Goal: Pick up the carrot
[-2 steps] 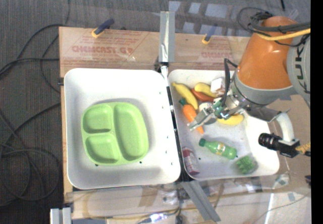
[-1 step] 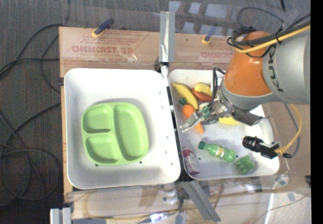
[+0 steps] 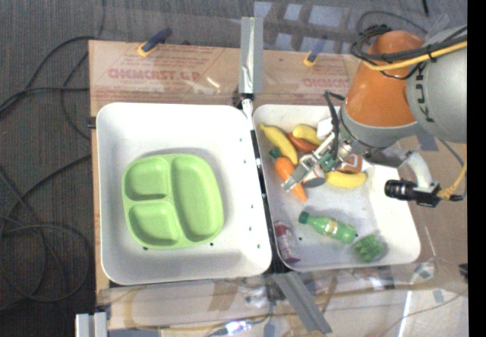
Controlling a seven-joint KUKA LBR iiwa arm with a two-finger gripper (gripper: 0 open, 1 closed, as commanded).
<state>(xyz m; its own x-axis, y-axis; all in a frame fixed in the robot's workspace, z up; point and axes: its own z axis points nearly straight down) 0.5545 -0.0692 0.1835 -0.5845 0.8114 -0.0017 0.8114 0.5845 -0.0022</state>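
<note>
The carrot (image 3: 282, 169), orange with a green top, lies slanted in the upper left part of the right bin (image 3: 395, 240). My gripper (image 3: 301, 174) reaches in from the right and hangs right over the carrot's middle. Its fingers look spread, one on each side of the carrot, so it is open. I cannot tell whether they touch it. The carrot's lower tip (image 3: 301, 193) pokes out beneath the gripper.
Close around the carrot lie a banana (image 3: 278, 143), a red-yellow fruit (image 3: 304, 133) and a second yellow fruit (image 3: 346, 179). Nearer the front are a green bottle (image 3: 328, 228), broccoli (image 3: 370, 247) and a dark red item (image 3: 282, 237). The left bin (image 3: 114, 130) holds a green divided plate (image 3: 175, 199).
</note>
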